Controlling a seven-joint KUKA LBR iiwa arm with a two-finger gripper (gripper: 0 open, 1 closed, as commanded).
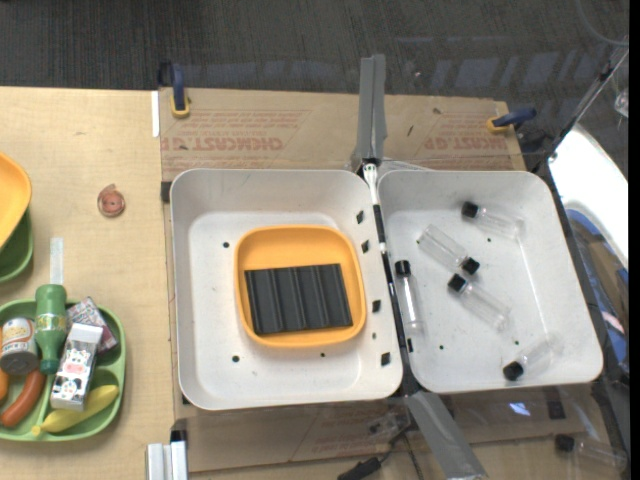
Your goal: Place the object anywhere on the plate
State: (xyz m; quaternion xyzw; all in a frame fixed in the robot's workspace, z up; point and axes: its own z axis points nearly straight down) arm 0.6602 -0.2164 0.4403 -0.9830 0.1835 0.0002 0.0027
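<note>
Currently 5 vials point(464, 277) in right bin point(560, 358); plate point(300, 243) left.

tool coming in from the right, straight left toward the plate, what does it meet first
Probably the right bin's rim, then the vials lying in it; travelling high enough, the way to the plate looks free.

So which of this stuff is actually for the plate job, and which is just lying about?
For the job:
- orange plate
- clear vials with black caps
- two white bins

Lying about:
- green tray of toy food
- clamps
- cardboard sheet
</note>
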